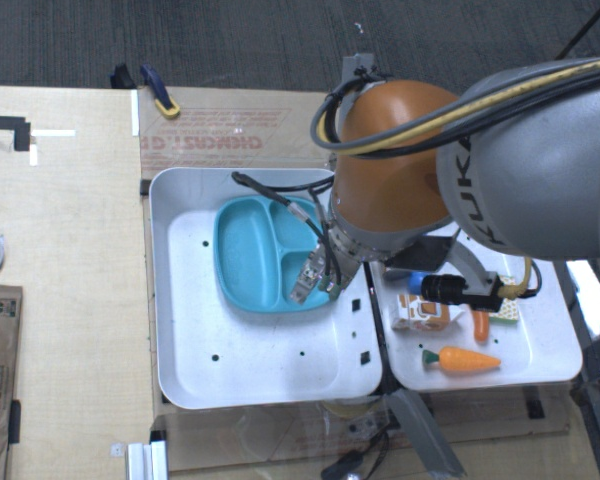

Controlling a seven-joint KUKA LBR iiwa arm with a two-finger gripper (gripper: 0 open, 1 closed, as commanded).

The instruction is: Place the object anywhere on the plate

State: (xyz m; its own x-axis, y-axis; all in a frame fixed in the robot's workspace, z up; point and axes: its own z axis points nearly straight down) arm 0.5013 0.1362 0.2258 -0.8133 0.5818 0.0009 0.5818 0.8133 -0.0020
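Note:
A turquoise plate (pixel 255 258) with dividers lies in the left bin (pixel 250 368), toward its back. My gripper (pixel 308 276) hangs over the plate's right rim, under the orange wrist, and its grey tip sits just above the right compartment. Nothing recognisable shows at the tip, and the wrist hides the space above it. A toy carrot (pixel 462 360) lies near the front of the right bin (pixel 540 363).
The right bin also holds a small printed carton (pixel 423 314), a small orange piece (pixel 480 325), a pale green-edged block (pixel 507 311) and a blue item (pixel 415 282) partly under the arm. A blue-and-yellow clamp (pixel 158 92) sits on the cardboard behind the bins.

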